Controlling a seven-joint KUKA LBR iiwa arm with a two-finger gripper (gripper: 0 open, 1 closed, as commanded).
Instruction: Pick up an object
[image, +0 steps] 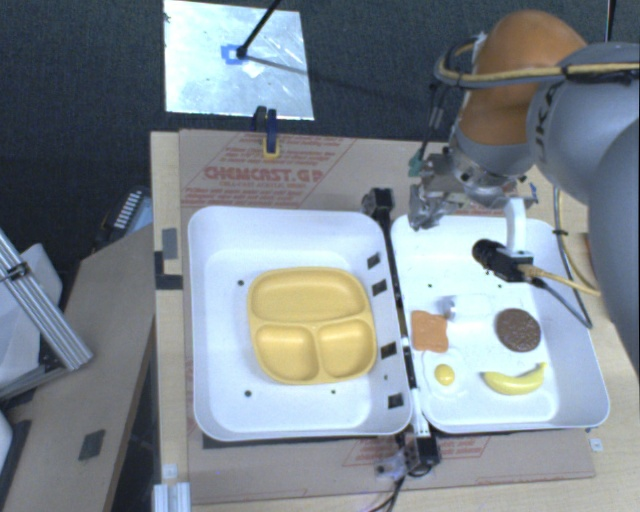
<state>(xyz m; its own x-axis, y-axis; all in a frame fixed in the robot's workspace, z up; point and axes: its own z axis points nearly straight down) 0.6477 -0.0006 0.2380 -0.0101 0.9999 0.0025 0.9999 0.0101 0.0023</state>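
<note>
My gripper (424, 212) hangs over the far left corner of the right bin (575, 400), with nothing visible in it. Nearer the front of that bin lie an orange square slice (430, 330), a fried egg (444, 377), a yellow banana (514, 379) and a round brown patty (518, 329). A small pale grey piece (447, 306) sits just behind the orange slice. All of them lie well in front of the gripper.
The left bin (215, 260) holds a yellow tray (305, 323) with three compartments. A black divider with clips (392, 300) runs between the bins. The grey arm with its orange band (520, 70) fills the upper right.
</note>
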